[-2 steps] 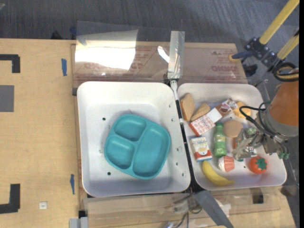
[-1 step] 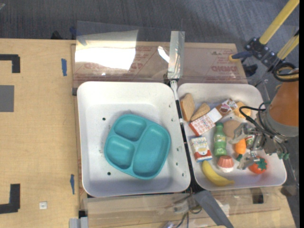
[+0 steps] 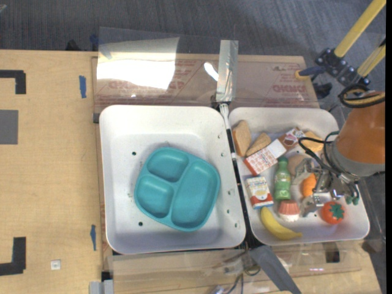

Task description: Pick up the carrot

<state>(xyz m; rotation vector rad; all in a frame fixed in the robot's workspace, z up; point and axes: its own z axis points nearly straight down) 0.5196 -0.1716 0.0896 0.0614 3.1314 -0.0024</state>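
Two shallow white bins sat side by side on the bench. We saw the left white bin [image 3: 116,133] holding a teal plastic divided tray [image 3: 177,188], tilted a bit, near its middle. The right white bin [image 3: 361,225] was crowded: two tan bread-like wedges [image 3: 250,141] at its upper left, a red-and-white printed carton [image 3: 261,159] below them, a second small carton with red fruit print [image 3: 260,192], a green plastic bottle [image 3: 282,179] standing by it, a yellow banana [image 3: 278,223] along the lower edge, a red tomato with green stem [image 3: 333,212] at lower right. We spotted the small orange carrot [image 3: 309,184] in the middle of that bin, between the green bottle and the tomato. The grey arm with orange band [image 3: 364,143] came in from the right, and its two-finger gripper [image 3: 317,192] was down right beside the carrot, partly over it. We could not tell whether the jaws were open or shut, clutter hid them.
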